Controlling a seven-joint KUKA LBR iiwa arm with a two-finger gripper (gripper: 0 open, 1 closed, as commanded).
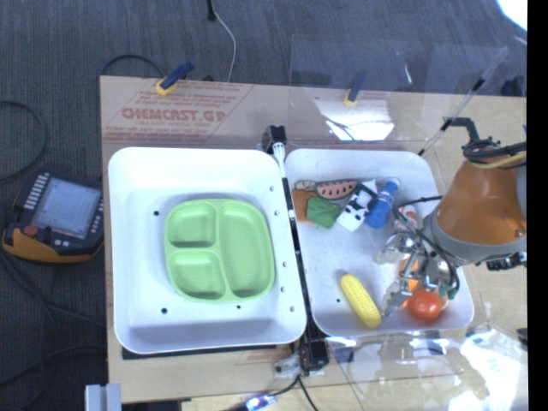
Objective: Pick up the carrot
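In the right bin (336, 255) my gripper (419, 272) hangs low near the right front corner, below the arm's orange band (479, 205). A small strip of orange, which looks like the carrot (413, 266), shows under the gripper's metal parts, and the rest of it is hidden. Whether the gripper touches the carrot cannot be made out.
A red tomato (425, 305) lies just in front of the gripper, with a yellow corn cob (360, 300) to its left. A blue bottle (382, 203), a watermelon slice (336, 188) and other small toys sit at the bin's back. The left bin (137, 255) holds a green divided plate (219, 248).
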